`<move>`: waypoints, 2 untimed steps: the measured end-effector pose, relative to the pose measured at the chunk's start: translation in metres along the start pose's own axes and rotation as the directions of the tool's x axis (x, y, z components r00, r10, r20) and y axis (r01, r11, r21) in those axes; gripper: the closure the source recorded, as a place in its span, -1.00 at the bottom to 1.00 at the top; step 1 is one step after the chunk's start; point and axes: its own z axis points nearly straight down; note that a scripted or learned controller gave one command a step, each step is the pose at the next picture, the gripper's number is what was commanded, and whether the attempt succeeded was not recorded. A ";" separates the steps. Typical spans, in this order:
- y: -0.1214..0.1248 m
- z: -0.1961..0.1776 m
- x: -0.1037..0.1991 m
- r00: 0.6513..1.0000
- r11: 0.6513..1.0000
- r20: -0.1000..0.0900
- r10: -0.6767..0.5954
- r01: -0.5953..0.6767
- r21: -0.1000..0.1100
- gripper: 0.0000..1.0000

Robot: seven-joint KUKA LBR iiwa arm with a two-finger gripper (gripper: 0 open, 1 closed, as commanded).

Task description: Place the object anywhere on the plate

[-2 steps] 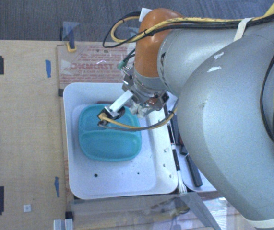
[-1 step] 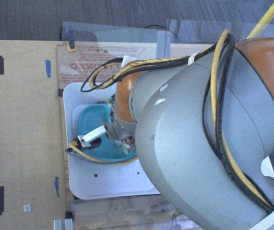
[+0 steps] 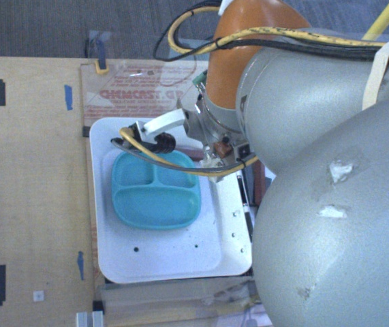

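Nearest the lens, the grey arm [image 3: 330,203] bulks over the right half of the frame, its rounded casing hiding most of that side of the bench [image 3: 30,182]. An orange band [image 3: 249,39] caps the arm near the upper centre, and below it the wrist angles down and to the left.

At the wrist's lower end the claw [image 3: 216,152] sits over the upper right edge of the white bin [image 3: 167,257], just beside the plate [image 3: 157,196]. Whether the claw is released, clenched or grasping anything cannot be told, since the wrist covers it. Which object is meant for the plate cannot be made out either.

That plate is light blue with three compartments, two small ones along its upper side and one long one below. It lies flat in the upper left part of the bin, its upper right corner tucked under the robot's hardware. Bare white floor of the bin spreads below it, marked by two small dark dots.

Above the bin lies a clear sheet [image 3: 139,90] with red lettering. A strip of blue tape [image 3: 68,97] is stuck to the wood at the upper left.
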 end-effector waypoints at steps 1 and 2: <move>-0.025 0.041 0.077 0.996 0.996 0.001 0.084 -0.084 0.000 1.00; -0.049 0.117 0.023 0.999 0.999 0.007 -0.039 0.039 0.002 1.00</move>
